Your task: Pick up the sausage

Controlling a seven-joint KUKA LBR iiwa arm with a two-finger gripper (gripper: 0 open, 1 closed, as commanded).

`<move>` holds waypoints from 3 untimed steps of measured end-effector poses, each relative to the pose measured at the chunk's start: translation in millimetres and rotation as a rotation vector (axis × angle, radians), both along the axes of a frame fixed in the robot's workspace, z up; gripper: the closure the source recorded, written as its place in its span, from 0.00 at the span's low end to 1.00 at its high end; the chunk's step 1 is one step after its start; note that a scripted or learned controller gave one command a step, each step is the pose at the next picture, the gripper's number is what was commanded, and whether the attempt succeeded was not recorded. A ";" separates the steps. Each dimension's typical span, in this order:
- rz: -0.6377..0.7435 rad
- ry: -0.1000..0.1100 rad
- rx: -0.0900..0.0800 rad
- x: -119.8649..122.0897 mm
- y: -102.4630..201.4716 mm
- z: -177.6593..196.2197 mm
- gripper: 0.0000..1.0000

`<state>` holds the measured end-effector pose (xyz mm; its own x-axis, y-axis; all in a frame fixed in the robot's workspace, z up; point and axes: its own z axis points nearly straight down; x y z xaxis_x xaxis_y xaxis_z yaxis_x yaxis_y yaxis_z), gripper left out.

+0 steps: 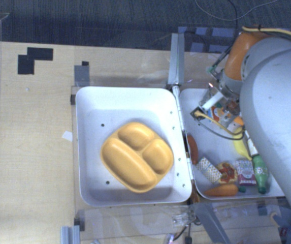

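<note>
Left bin [84, 136]: I am seeing a yellow three-compartment tray [136, 155] lying in it, tilted in the view, well apart from anything I am after.

Divider between bins [182, 131]: I am treating this wall as the main hazard, because the target is lying right against it.

Sausage [192, 149]: it is lying in the right bin [206, 136], lengthwise along the left wall, reddish-brown and narrow. I am judging that a finger coming down on the wall side could be landing on the rim instead of beside the sausage, and the grasp could be closing on nothing.

Neighbours: a checkered packet [207, 169] is sitting just beside the sausage's lower end, with a red packet [227, 173], an orange carrot-like piece [221, 190] and a green bottle [260, 173] further right. I am risking dragging the checkered packet along if I am descending too low on the sausage.

My gripper [212, 110]: it is hovering in the upper part of the right bin, apart from the sausage, and I cannot tell how wide it is standing.

Cable [221, 131]: a dark loop is hanging below my wrist, and I am worrying it could be brushing items as I am travelling toward the wall.
</note>
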<state>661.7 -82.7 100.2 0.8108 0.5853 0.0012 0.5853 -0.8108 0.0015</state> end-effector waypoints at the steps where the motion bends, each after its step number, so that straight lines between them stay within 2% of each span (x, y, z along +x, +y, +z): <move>1: -0.383 -0.005 0.002 -7.6 9.7 86.5 0.00; 2: -0.148 -0.001 0.001 -1.3 57.9 84.7 0.00; 3: -0.078 -0.004 0.001 -1.3 92.4 116.3 0.00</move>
<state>660.4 9.6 216.5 0.8540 0.5202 0.0049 0.5202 -0.8540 0.0027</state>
